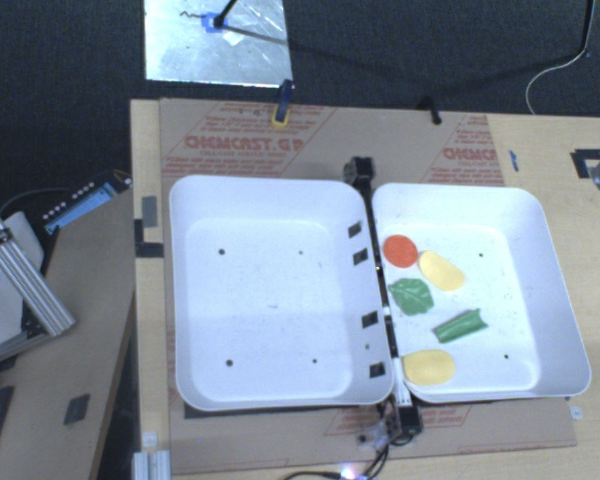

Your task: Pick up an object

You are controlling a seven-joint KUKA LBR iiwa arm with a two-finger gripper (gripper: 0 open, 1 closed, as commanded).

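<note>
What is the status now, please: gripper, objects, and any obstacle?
Five objects in right bin, near its left wall: orange disc, yellow oval, green leaf, green strip, yellow piece. Disc, oval, leaf clustered close. None lifted.

Five small flat objects lie in the left half of the right bin (540, 268), near the divider between the bins: an orange-red disc (400, 251) farthest back, touching a pale yellow oval (442, 270) just to its right and slightly nearer. Below these lie a dark green leaf-shaped piece (411, 296) and, to its lower right, a bright green elongated piece (459, 325) set at a slant. A yellow oval (429, 367) rests apart, near the bin's front wall.
</note>
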